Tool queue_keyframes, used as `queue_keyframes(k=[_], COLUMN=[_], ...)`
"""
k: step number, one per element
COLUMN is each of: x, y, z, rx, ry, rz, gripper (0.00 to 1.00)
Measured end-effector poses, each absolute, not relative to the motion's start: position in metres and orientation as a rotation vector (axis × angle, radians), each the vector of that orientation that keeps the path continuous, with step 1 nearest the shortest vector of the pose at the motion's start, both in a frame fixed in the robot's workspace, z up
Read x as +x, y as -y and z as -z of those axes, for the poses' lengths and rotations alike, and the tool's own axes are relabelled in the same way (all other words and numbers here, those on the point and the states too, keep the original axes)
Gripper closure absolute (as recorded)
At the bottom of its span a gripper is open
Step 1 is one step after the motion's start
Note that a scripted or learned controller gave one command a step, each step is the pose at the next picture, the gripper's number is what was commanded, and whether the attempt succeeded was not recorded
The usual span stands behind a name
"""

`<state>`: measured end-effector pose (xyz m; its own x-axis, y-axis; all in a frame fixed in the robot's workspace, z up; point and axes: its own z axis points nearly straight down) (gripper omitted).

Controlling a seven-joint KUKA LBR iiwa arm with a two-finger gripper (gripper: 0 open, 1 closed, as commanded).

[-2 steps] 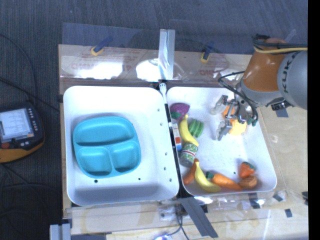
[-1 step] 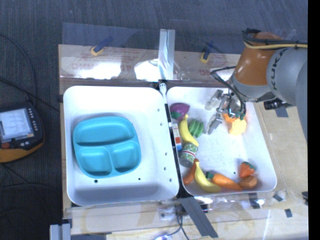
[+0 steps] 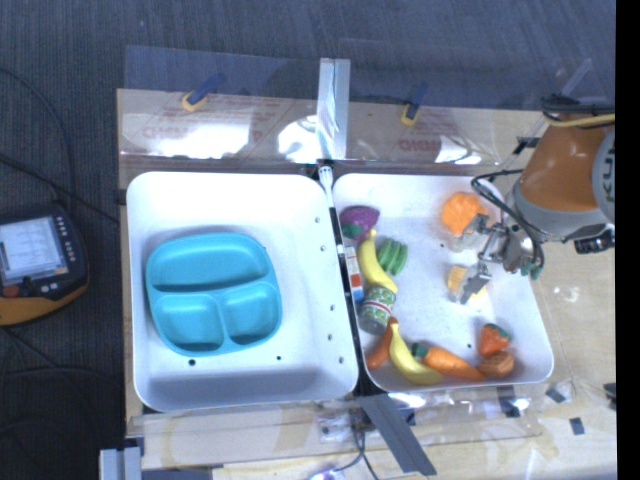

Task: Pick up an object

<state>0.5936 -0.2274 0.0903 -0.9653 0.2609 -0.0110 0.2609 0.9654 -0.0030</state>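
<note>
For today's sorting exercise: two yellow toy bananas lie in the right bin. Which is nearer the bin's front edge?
The yellow toy banana beside the orange toy carrot; the other banana lies farther back, beside the green toy vegetable.

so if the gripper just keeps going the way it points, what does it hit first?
Probably the small yellow-orange piece lying just beyond the gripper in the right bin. Depth is unclear from this slanted view, so it may meet the bin floor beside it instead.

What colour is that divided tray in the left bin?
Light blue tray; the overhead camera view shows it plainly.

Blue tray (image 3: 211, 290) — yellow bananas (image 3: 372, 262), white bins (image 3: 160, 208).
</note>
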Motion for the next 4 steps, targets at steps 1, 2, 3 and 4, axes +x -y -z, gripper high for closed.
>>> queue_keyframes(k=[1,2,3,4], x=[0.514,0.509,0.494,0.494], y=[0.206,0.201,0.204,0.204], z=[-0.091,-0.092,-0.093,-0.093], rx=[0.664,0.610,0.592,0.602], ry=[-3.055,-3.059,-3.054,-3.051], rz=[0.002,0.009,0.005,0.007], gripper=[0.00,0.00,0.00,0.00])
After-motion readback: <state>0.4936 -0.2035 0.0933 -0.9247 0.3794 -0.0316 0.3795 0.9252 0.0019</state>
